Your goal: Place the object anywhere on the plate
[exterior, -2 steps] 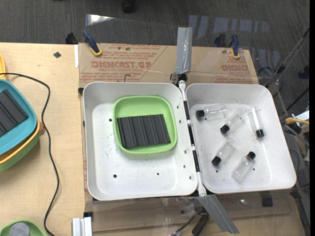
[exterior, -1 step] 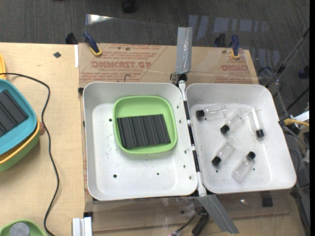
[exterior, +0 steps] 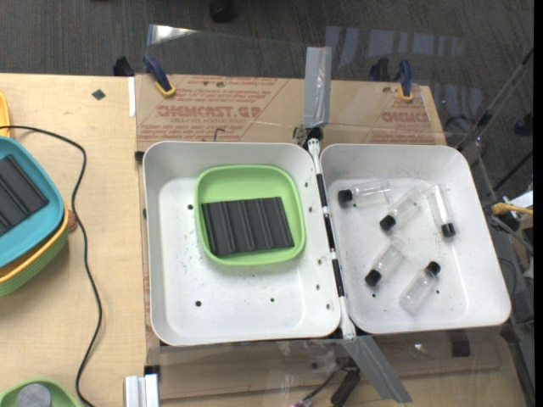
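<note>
Nearest the camera in the right bin, a clear vial with a black cap lies close to the front wall, its cap pointing toward the bin's middle. Just beyond it and to the left, a second vial lies slanted near the bin's centre, cap toward the front left. Farther back, a third vial slants across the middle of the bin, and a fourth lies almost lengthwise toward the right wall with its cap at the near end. Closest to the back left corner, a fifth vial lies crosswise, cap toward the divider between the bins; the clear glass blends with the white floor, so the vials' exact outlines are hard to make out. In the left bin, a green plate sits toward the back right area, well clear of the front wall, and bears a dark ribbed insert. None of the vials touches the plate. The gripper's state cannot be told from this view.
</note>
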`<state>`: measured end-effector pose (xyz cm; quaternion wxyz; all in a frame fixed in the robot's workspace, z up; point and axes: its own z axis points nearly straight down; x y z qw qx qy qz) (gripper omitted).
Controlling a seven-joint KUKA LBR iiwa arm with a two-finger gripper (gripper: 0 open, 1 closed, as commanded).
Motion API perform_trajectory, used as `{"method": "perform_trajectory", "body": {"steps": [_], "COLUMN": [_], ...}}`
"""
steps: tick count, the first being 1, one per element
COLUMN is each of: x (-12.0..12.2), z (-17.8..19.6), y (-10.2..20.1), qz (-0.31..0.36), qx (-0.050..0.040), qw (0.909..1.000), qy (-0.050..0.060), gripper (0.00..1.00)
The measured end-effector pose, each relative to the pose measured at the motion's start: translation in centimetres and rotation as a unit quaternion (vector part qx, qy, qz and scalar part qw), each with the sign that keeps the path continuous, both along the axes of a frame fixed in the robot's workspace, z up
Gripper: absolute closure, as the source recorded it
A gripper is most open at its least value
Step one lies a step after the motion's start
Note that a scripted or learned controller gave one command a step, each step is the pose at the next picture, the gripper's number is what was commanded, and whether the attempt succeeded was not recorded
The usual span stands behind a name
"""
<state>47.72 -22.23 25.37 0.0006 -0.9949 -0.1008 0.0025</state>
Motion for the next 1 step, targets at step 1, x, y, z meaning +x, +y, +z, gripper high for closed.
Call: {"method": "perform_trajectory", "body": {"steps": [1], "x": [-0.01], "z": [-0.46], "y": [0.05], "qz": [-0.002], "qx": [0.0003], "qw": [1.0], "qy": [0.001], "gripper": [0.0]}}
